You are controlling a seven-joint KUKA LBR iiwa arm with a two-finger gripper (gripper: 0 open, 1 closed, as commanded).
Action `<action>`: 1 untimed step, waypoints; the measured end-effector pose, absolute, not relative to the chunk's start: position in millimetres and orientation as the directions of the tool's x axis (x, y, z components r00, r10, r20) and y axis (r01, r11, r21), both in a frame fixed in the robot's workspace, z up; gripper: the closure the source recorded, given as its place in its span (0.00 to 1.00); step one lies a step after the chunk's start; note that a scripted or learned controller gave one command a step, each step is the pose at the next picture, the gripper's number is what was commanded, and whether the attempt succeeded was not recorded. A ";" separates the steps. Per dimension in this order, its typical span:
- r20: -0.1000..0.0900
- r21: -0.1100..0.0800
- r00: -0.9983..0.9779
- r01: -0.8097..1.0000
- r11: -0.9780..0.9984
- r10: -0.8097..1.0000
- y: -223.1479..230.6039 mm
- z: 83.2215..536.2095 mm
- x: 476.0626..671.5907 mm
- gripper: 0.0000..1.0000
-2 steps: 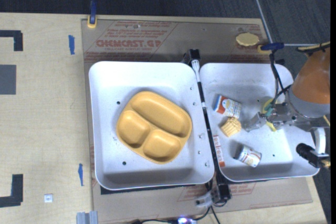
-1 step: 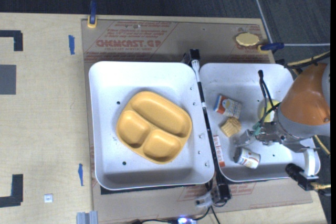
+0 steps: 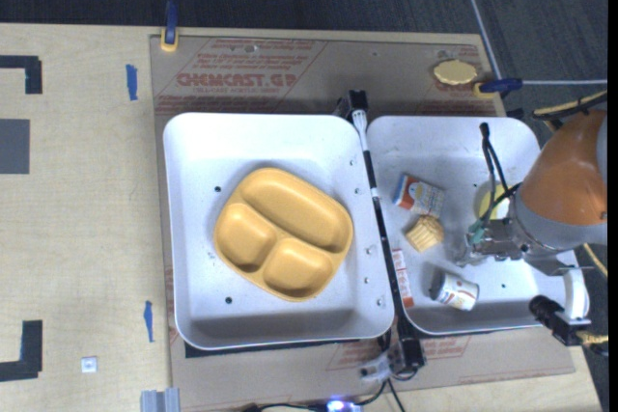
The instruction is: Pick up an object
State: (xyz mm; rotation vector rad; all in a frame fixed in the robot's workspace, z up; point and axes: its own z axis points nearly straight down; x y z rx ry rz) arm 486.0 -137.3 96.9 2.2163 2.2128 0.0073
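Note:
The right bin (image 3: 454, 142) holds a small red and white carton (image 3: 417, 195), a tan waffle-like piece (image 3: 425, 233) and a white can (image 3: 454, 290) lying on its side. A yellow-green object (image 3: 486, 204) is partly hidden behind the arm. My gripper (image 3: 476, 244) hangs low inside the right bin, just right of the tan piece and above the can. The grey wrist and orange band (image 3: 573, 177) cover the bin's right side.
The left bin (image 3: 193, 207) holds a large yellow divided plate (image 3: 282, 232). A black divider with a cable (image 3: 372, 198) runs between the bins. A tan disc (image 3: 455, 71) lies on the cardboard behind the right bin.

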 end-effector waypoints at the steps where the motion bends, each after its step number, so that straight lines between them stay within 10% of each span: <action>1: -0.003 0.010 0.001 1.000 -0.001 1.000 -137.2 96.9 485.9 0.00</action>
